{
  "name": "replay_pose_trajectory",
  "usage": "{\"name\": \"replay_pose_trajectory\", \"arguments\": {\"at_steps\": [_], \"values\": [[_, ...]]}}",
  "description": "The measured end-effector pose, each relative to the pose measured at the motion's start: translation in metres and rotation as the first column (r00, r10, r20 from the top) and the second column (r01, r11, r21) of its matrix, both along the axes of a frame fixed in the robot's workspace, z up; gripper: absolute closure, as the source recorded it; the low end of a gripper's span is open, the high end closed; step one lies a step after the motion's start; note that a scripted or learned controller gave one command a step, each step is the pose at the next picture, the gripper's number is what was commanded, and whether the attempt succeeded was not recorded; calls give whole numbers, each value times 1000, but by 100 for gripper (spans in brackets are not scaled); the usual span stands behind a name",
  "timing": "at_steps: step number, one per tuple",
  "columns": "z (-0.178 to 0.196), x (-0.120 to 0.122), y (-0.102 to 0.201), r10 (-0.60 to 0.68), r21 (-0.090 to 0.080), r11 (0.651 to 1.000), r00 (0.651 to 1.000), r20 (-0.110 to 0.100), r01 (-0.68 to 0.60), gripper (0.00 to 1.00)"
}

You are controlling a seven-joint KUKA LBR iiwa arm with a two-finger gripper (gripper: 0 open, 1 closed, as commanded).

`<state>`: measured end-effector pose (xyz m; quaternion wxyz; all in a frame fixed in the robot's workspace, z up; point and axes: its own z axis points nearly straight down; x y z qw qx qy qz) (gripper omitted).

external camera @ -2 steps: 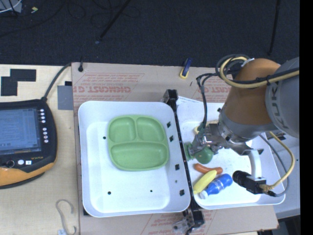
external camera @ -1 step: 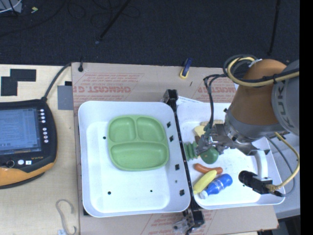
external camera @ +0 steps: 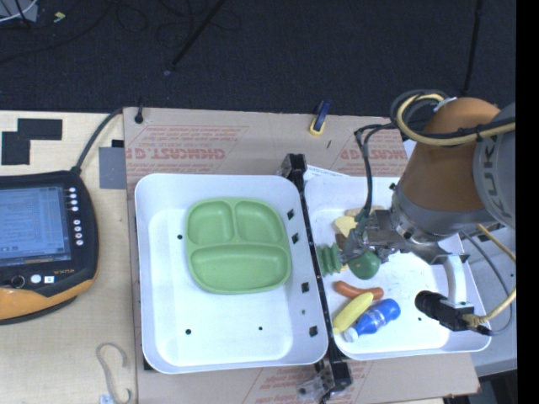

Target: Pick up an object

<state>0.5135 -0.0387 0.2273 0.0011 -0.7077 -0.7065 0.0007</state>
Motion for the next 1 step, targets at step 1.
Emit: {"name": "replay_pose_trajectory", "arguments": {"at_steps": [1], "values": [[2, 10, 11, 3, 0, 1000, 1000, -1, -3, 100]]}}
